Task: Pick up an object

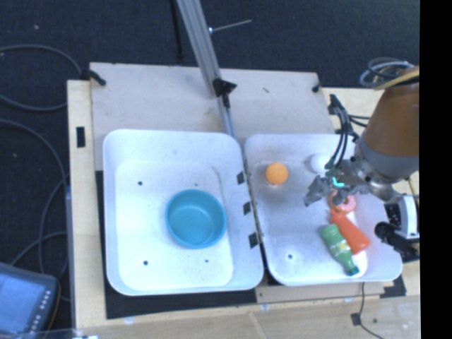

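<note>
In the right bin point(289, 260) lie an orange ball point(276, 174), an orange carrot-like toy point(350, 230) with a pink end, a green bottle-shaped toy point(338, 246) beside it, and a small white object point(315, 163) near the far wall. My gripper point(326, 190) hangs low over the right bin, just left of the pink end of the orange toy. Its fingers look spread, with nothing seen between them. The orange ball sits apart to the gripper's left. In the left bin point(127, 189) stands a blue bowl point(195, 218).
A slanted metal post point(201, 41) rises behind the bins, near the divide between them. The arm's orange-banded body point(395, 126) covers the right bin's far right corner. Bare floor shows in the right bin's middle and front left.
</note>
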You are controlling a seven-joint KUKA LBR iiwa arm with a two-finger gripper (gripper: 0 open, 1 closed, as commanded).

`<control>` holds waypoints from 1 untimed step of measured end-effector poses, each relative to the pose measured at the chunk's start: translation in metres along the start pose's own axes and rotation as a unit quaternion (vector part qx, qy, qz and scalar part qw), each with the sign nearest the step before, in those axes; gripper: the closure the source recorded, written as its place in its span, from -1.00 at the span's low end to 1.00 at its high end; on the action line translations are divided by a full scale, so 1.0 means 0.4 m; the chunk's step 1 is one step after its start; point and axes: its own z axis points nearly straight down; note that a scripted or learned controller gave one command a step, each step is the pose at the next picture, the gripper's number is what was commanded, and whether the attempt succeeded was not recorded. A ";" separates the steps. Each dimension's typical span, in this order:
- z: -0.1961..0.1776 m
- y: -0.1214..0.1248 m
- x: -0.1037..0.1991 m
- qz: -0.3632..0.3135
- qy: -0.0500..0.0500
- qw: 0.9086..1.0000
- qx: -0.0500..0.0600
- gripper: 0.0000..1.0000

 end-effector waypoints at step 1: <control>-0.007 0.003 0.000 0.000 0.000 1.000 -0.003 -1.00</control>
